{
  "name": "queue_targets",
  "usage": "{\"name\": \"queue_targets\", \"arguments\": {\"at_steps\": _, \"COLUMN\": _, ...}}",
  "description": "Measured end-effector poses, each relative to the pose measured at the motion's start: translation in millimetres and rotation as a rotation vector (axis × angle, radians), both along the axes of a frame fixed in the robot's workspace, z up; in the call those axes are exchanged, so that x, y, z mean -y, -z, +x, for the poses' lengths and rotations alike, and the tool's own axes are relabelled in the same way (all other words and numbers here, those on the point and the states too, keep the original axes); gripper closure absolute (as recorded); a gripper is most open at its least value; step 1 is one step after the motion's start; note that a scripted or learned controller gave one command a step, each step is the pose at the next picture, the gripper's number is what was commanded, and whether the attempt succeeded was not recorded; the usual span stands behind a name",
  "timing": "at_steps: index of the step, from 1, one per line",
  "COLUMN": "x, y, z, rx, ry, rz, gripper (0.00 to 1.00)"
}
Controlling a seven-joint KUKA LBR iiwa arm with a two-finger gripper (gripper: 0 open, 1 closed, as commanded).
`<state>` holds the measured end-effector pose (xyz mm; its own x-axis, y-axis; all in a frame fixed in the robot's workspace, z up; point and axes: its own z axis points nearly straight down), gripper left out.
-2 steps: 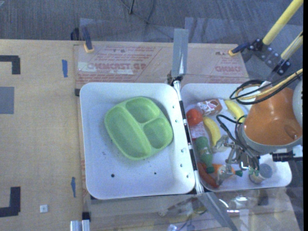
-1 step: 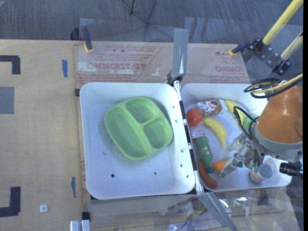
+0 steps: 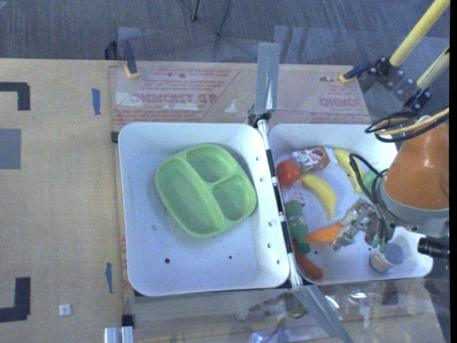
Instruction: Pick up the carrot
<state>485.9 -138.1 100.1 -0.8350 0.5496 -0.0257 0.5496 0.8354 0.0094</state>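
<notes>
While the arm (image 3: 418,174) leans in from the right over the right-hand bin (image 3: 421,266), its gripper (image 3: 355,227) sits low among the toy food, just at the right end of the carrot (image 3: 325,234). Metal fingers (image 3: 345,236) point left toward that orange tip and seem to touch or nearly touch it, but whether they are spread or closed I cannot tell, and the carrot is not clearly seen between them. It lies roughly flat on the bin floor, green top toward the divider. A yellow banana (image 3: 321,191) lies just above it, with a red tomato (image 3: 288,172) further up near the divider and a red sausage-like piece (image 3: 309,266) below. The left bin (image 3: 143,263) carries a green divided plate (image 3: 206,189), well apart from the gripper. Both bins rest on the pale wooden worktop (image 3: 50,191).
</notes>
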Motion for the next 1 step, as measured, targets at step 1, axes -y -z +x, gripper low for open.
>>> {"name": "queue_targets", "arguments": {"at_steps": 1, "x": -87.0, "y": -84.7, "z": -6.3, "rx": -0.020, "ry": 0.317, "rz": 0.006, "gripper": 1.00}}
